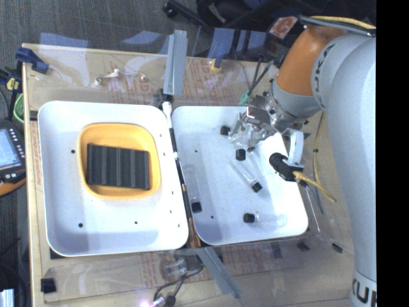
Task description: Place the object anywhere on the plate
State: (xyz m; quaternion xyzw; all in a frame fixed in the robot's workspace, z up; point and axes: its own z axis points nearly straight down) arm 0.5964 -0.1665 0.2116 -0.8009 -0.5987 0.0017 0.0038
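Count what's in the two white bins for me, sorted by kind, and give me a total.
Yellow plate: 1
Dark ridged block lying on the plate: 1
Clear tubes with black caps, right bin: about 4 ()
Total: about 6
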